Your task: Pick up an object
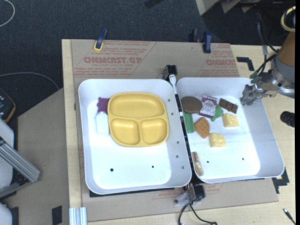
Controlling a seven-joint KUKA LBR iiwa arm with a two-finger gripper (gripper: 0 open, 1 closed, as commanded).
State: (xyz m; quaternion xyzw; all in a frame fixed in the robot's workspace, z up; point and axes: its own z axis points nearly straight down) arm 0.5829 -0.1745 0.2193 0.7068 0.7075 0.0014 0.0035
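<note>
The right bin (pixel 262 139) holds several toy foods: a brown round patty (pixel 191 104), a pink packet (pixel 208 105), a dark chocolate bar (pixel 228 105), a green stick (pixel 188 122), a waffle piece (pixel 202 127), two yellow cheese blocks (pixel 230 120) (pixel 217 139) and a small pastry stick (pixel 197 163). My gripper (pixel 247 96) hangs over the bin's upper right edge, right of the chocolate bar. Nothing shows between its fingers.
The left bin (pixel 93 163) carries a yellow divided plate (pixel 138 118), with a purple item (pixel 102 104) and a white bottle (pixel 101 123) at its left. Clamps (pixel 99 42) (pixel 206 41) sit on the board's far edge. The arm (pixel 286 74) enters from the right.
</note>
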